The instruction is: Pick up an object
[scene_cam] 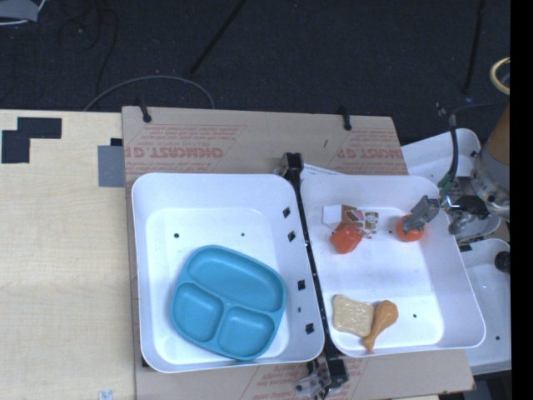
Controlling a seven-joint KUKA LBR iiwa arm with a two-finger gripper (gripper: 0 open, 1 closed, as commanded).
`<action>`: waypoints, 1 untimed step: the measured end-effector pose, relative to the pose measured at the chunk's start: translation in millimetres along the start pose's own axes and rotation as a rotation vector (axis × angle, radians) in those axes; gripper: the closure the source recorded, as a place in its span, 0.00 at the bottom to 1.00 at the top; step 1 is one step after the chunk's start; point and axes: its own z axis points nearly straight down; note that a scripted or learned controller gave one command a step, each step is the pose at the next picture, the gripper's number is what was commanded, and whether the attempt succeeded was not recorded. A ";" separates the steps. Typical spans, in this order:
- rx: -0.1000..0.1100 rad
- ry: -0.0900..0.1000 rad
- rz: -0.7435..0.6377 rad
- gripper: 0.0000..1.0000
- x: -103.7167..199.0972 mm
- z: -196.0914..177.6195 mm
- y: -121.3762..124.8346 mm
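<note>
1. Fingers: can't tell their spread, the gripper (431, 213) is seen edge-on at the right bin's (463, 305) right wall.
2. Nearest target: orange-red round piece (408, 229), just beside the gripper tip, not visibly between anything.
3. Risk: a round toy squirts sideways if the close lands off-centre, giving an empty grasp.
4. Risk: the bin wall is close, so a descent here could clip the rim.
5. Alternatives sit apart: red piece (346, 240), bread slice (351, 313) touching the drumstick (381, 319); that pair could drag together.
</note>
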 end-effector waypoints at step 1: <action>-0.012 -0.002 -0.003 0.00 0.2 -6.9 2.3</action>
